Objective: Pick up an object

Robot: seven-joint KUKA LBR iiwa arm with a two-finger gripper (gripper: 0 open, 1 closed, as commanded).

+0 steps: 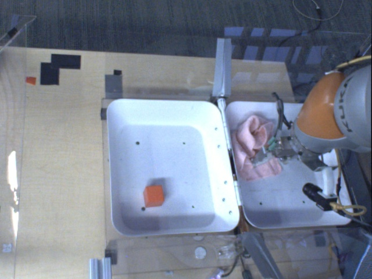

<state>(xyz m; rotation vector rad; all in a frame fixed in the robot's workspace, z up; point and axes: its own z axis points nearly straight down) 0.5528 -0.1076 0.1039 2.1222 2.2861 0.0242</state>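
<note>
Whether the jaws stand apart or together cannot be told from above, as the gripper (272, 150) sits low in the right bin (290, 205), pressed against the crumpled pink cloth (253, 146). The cloth lies bunched along the left wall of that bin, towards its far corner, touching the gripper's tip. The grey arm (354, 112), with its orange band (322, 106), reaches in over the bin's right rim. In the left bin (122, 156), an orange block (154, 196) rests alone near the front edge, left of centre, well apart from the gripper. Both bins sit side by side on the wooden bench (58, 173).
</note>
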